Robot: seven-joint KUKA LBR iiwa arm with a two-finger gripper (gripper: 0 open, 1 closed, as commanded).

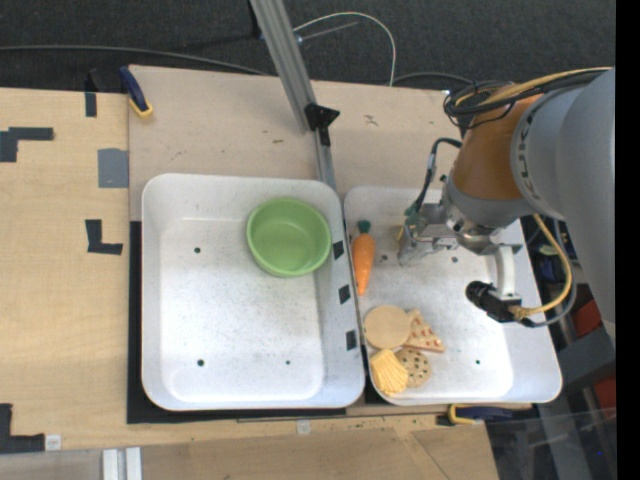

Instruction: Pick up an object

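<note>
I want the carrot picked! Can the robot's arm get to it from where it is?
Probably yes. The gripper hangs in the same bin as the carrot, just to its right, and nothing lies between them. The bin's wall beside the carrot could crowd it.

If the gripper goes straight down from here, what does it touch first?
Probably the bare floor of the right bin; the gripper hangs right of the carrot, apparently clear of it, though depth is unclear.

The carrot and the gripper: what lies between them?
Only bare white bin floor lies between the carrot and the gripper, seen in the camera view.
</note>
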